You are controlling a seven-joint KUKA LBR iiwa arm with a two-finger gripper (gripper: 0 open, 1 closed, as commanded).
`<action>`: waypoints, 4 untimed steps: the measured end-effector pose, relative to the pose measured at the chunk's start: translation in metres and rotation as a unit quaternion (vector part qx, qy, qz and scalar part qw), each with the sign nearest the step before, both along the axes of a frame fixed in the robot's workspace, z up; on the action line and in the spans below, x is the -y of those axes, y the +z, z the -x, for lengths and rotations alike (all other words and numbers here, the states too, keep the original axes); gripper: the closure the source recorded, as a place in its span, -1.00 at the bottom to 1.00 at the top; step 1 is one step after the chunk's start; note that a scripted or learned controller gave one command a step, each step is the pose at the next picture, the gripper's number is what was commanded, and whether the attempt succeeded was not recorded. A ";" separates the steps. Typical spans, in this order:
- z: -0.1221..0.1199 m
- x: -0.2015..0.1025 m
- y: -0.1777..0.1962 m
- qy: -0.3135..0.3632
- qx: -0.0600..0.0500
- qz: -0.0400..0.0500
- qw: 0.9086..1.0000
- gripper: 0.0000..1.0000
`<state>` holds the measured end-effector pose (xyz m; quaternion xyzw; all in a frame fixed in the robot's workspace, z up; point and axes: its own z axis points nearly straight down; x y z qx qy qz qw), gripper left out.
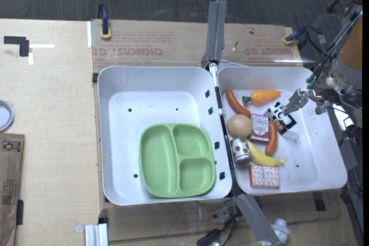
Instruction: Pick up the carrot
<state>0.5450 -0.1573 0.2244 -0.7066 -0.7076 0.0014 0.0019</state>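
Nearest you, a small red-and-white carton [264, 176] lies at the front of the right bin [314, 173], with a banana [262, 154] just behind it. Your carrot [264, 97] sits near that bin's back wall, beside a sausage [235, 103]. Right of the carrot, the gripper [293, 105] hangs low with fingers parted, holding nothing. You'll find a green divided plate [177, 159] in the left bin [115, 124].

An orange carrot [264, 97], yellow banana [264, 155], pale green plate [177, 160] in white bins [115, 124].
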 end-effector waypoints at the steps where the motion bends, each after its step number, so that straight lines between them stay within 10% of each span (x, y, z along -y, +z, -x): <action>1: -0.063 -0.013 -0.075 0.028 0.002 0.001 1.000 -1.00; 2: -0.107 -0.018 -0.122 0.127 0.003 0.001 0.992 -1.00; 3: -0.100 -0.029 -0.131 0.248 0.003 0.000 0.969 -1.00; 4: -0.101 -0.028 -0.121 0.246 0.005 0.001 0.969 1.00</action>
